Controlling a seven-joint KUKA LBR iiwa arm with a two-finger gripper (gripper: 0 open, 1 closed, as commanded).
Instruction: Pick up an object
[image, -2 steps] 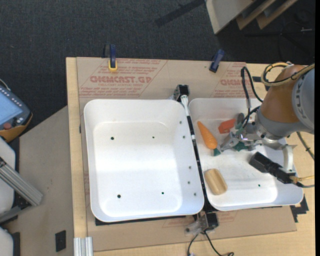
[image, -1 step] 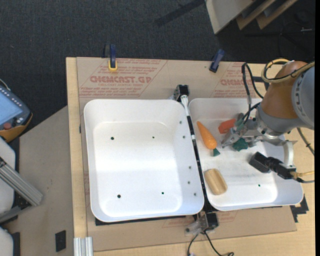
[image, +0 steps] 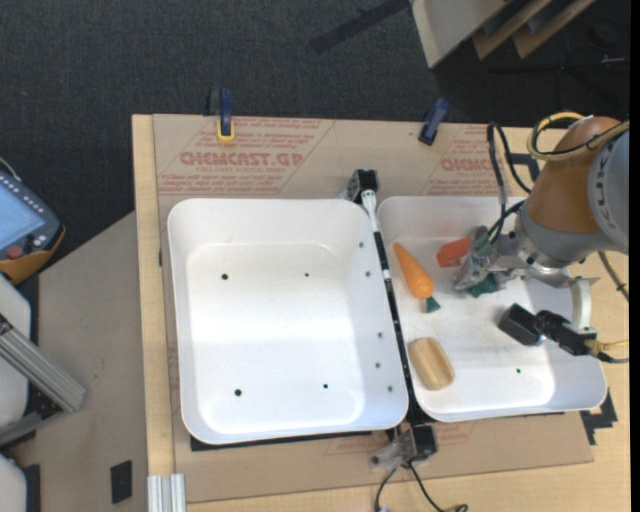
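Red print reading "CHEMCAST GP" runs across the brown sheet (image: 150, 300) covering the worktop, beneath two white bins. The left bin (image: 270, 330) shows a wide bare floor. In the right bin (image: 500, 395), a carrot (image: 412, 272) lies near the dividing edge, with a tan bread roll (image: 431, 362) nearer the front rim. The claw (image: 478, 275) hangs just beside a small red object (image: 455, 251). Whether the claw is spread or pressed together cannot be told.

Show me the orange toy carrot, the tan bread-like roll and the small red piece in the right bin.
Orange toy carrot with green tip (image: 412, 270): camera view, middle of its orange body.
Tan bread-like roll (image: 431, 362): camera view, centre of its top.
Small red piece (image: 454, 250): camera view, its visible middle.
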